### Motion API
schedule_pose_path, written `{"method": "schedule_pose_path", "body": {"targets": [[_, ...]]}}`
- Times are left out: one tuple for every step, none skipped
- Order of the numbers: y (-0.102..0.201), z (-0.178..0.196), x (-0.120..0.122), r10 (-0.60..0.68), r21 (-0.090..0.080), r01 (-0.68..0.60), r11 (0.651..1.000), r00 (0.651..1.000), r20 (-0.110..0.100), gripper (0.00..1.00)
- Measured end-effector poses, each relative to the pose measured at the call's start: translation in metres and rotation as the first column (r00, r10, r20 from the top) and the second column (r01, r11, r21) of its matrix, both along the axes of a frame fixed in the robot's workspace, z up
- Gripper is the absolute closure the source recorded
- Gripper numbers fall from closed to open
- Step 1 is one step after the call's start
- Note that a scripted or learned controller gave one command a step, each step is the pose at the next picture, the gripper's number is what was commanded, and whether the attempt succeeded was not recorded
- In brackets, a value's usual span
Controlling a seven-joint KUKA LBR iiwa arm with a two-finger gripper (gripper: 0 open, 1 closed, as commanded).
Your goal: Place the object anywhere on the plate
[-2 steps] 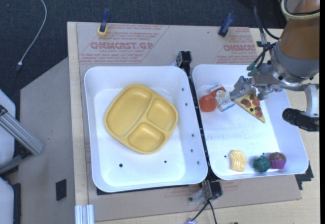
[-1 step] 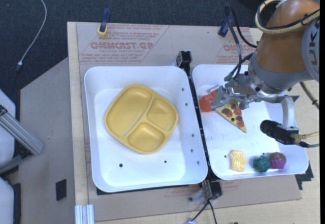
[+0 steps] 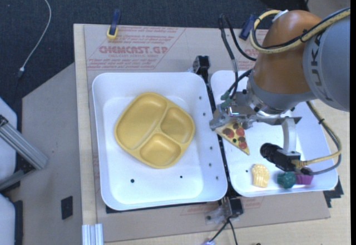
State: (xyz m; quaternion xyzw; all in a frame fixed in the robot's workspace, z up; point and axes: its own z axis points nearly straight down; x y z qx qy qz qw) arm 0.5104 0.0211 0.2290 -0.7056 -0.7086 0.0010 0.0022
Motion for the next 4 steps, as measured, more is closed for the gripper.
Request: {"method": "schedule_pose_path", "body": {"targets": [[0.05,-0.006,-0.019,0.0,0.0,0.0,1.0,1.0,0.0,1.0],[0.112,-0.01,-0.029,0.003,0.0,-0.003,1.0,1.0,0.002,1.0],[0.147,-0.007,-0.018,0.0,-0.001,0.0,1.0,1.0,0.005,1.0],[0.145,-0.007,-0.019,-0.003,-0.002,0.003,1.0,1.0,0.004,0.0]]}}
